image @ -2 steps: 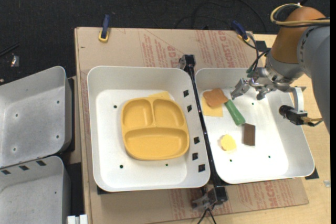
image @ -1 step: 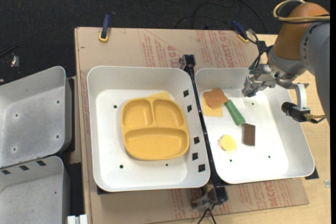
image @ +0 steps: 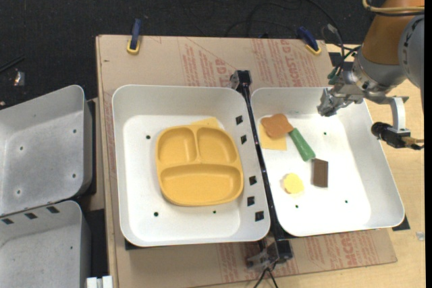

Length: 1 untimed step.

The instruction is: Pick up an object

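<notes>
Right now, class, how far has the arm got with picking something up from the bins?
Done: the claw has reached the right bin's back edge. In hand: nothing shows between its tips. Left: the whole pick. The green stick, brown block, yellow round piece and the brown and yellow pieces all lie on the bin floor.

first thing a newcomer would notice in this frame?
Probably the yellow divided tray, which takes up most of the left bin. Next, the small items grouped in the right bin: a green stick, a brown block, a yellow round piece and a brown disc on a yellow slice. The gripper hangs over that bin's far right corner, apart from them.
</notes>
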Motion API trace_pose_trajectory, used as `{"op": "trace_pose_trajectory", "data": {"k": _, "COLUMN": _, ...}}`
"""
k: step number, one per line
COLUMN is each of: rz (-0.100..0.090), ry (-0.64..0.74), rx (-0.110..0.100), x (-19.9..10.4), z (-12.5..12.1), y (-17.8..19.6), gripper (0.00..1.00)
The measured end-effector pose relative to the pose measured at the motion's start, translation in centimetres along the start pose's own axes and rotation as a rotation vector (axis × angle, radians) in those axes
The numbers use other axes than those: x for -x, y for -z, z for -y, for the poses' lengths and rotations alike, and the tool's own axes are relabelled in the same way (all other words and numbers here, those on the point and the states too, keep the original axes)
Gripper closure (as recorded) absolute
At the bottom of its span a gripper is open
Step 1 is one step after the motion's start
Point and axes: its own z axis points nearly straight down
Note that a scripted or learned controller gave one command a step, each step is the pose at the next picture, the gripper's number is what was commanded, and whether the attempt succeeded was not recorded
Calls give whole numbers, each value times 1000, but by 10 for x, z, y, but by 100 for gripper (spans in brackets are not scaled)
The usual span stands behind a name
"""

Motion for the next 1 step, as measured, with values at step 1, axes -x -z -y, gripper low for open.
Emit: {"op": "trace_pose_trajectory", "data": {"k": 1, "rz": 1, "ry": 0, "rx": 1, "x": 2, "z": -5, "y": 44, "gripper": 100}}
